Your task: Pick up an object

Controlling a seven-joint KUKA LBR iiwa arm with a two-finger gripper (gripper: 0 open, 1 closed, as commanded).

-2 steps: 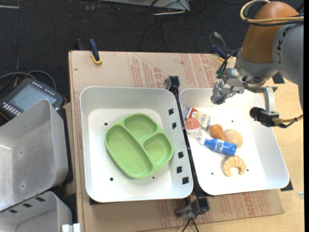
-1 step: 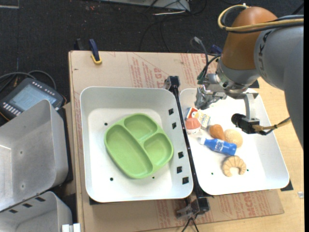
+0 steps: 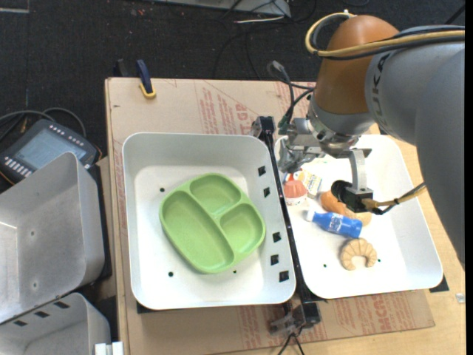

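The gripper hung over the far left corner of the right bin, pointing down. The wrist hid its working end, so I could not tell whether it was released or clenched, and nothing was visibly grasped in it. Just near of it, close to the bin's left wall, stood a small red and white toy. By position this looked the likeliest thing to be picked, and the gripper's place above it suggested a descent was being lined up.

To the toy's right lay a small pale packet, then an orange toy piece, both close together. A blue bottle lay on its side just near of them, and a toy croissant lay nearer again, a little apart. The crowding probably left little room for a clean grasp beside the wall.

The arm reached in from the right, over that bin's far side. The left bin held a green divided plate, lying flat and well apart from the gripper. Both bins rested side by side on the cardboard-covered bench.
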